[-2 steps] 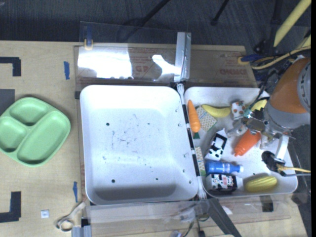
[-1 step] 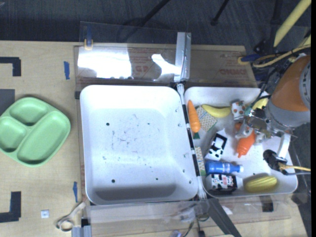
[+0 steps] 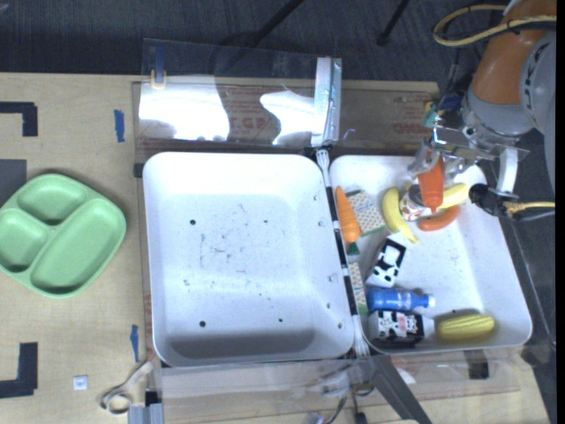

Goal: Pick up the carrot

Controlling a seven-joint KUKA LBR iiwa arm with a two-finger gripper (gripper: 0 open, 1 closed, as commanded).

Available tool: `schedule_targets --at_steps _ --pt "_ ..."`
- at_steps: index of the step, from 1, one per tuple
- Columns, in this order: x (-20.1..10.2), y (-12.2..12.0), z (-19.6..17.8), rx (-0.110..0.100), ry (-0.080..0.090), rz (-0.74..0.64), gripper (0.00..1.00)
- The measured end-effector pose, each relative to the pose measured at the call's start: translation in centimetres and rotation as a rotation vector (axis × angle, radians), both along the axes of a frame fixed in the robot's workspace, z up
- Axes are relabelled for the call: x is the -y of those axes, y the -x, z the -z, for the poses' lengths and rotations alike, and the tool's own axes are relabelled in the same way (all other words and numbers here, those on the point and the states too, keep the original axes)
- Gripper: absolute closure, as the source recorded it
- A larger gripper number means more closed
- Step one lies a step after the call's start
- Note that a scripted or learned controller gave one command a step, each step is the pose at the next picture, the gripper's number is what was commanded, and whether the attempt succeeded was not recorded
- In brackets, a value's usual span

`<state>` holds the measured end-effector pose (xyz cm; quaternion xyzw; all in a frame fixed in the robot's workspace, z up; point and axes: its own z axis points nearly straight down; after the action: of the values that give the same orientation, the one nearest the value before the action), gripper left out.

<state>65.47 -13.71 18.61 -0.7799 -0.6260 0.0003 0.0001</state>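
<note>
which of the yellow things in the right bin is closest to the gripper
The banana, curved just below the gripper at the right bin's top. The other yellow item, a lemon-like piece, lies at the bottom edge.

Legible text: none. Markings on the blue bottle (image 3: 399,300) and the black-and-white carton (image 3: 395,325) are too blurred to read.

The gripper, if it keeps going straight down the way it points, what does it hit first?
Probably the orange-red item directly beneath the gripper, beside the banana; depth is unclear from this slanted view.
</note>
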Motion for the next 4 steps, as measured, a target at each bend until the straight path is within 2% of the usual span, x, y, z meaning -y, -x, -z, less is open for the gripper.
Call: schedule_targets --at_steps 1,2,3,4 --pt "-1.7 5.6 -4.1 0.000 -0.001 -0.168 1.00" --pt "0.2 12.7 -16.7 0.001 0.001 0.039 1.00" --pt "1.7 17.5 -19.0 0.000 0.000 -0.041 1.00" --pt "0.6 4.3 -12.6 0.003 0.001 -0.073 1.00"
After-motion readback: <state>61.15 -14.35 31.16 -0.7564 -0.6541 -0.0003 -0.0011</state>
